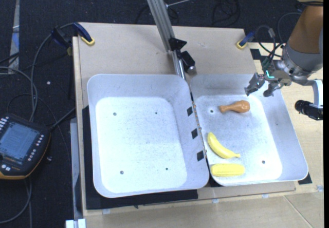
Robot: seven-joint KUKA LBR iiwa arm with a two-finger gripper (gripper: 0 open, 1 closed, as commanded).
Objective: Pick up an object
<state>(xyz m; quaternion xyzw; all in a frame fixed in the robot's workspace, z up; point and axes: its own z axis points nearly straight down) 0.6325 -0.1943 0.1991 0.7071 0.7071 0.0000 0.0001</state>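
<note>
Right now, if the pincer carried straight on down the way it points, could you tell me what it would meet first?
Probably the bare floor of the right-hand shallow white bin, near its far edge. The pincer hangs just beyond the brown drumstick-shaped toy; depth is unclear from this slant.

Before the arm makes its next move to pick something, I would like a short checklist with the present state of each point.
1. Pincer carries nothing between its fingers: ok.
2. Pincer open wide enough for a grasp: ok, its two fingers stand apart.
3. A target lies near: ok, the chicken drumstick is in the right bin, below and left of the pincer in the view.
4. Drumstick free of neighbours: ok, the banana and the yellow block lie apart from it.
5. Pincer directly over the drumstick: not ok, it sits off to the side, near the bin's far rim.
</note>
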